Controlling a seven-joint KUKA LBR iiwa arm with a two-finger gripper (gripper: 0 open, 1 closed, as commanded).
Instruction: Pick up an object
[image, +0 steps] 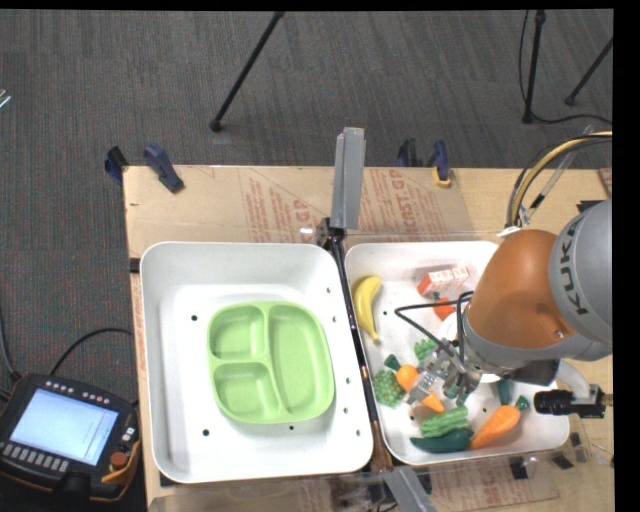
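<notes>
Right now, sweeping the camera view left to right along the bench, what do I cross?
Teach pendant → left bin → green divided plate → banana → tool over the toy food → carrot.

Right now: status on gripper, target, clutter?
Gripper low in right bin, over toy food pile. Nothing seen held. Orange piece and green pieces crowd it; carrot close by.

I see a matt green plastic tray (270, 362), smooth white plastic bins (160, 300), and a glossy plastic banana (367, 303).
</notes>
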